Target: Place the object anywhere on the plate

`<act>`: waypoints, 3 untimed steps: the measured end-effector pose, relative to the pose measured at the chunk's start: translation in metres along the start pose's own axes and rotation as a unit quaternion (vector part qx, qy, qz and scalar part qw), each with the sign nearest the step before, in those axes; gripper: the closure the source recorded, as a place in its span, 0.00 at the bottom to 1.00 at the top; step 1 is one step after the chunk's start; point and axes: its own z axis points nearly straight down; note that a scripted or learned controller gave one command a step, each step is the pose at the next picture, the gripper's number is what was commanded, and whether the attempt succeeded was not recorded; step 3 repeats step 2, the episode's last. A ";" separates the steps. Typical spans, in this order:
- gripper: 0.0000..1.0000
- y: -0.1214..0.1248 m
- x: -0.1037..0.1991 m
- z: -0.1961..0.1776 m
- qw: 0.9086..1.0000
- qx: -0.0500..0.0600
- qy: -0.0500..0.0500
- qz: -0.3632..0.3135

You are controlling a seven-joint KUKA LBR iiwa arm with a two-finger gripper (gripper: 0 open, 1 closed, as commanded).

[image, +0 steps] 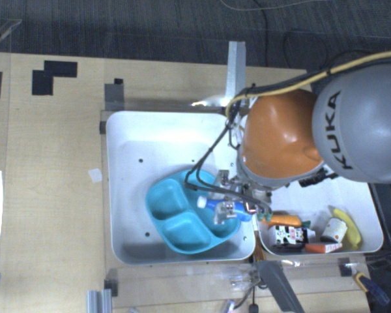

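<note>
The arm (pixel 326 126) reaches in from the right of the frame and hangs low over the lower middle, its orange band hiding much of what lies below. The gripper (pixel 229 208) sits over the right-hand compartment of the plate (pixel 173 217), a blue divided dish lying in the lower right of the left bin (pixel 127 175). Just beside the gripper, at its left, a small blue and white object (pixel 207 203) shows above the plate's right edge; it may be the thing to be placed, but whether it sits in the claw or already rests on the plate cannot be told, nor whether the claw is spread or pressed together. That low position over the dish suits a release there. The right bin (pixel 371 240) holds a banana (pixel 347 223) and other small items, well apart from the plate.
</note>
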 end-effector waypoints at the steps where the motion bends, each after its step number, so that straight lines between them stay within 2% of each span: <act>1: 1.00 -0.032 -0.008 0.000 0.991 0.000 -0.001 -0.131; 2: 0.00 -0.032 -0.008 0.000 0.991 0.000 -0.001 -0.131; 3: 0.00 -0.032 -0.008 0.000 0.991 0.000 -0.001 -0.131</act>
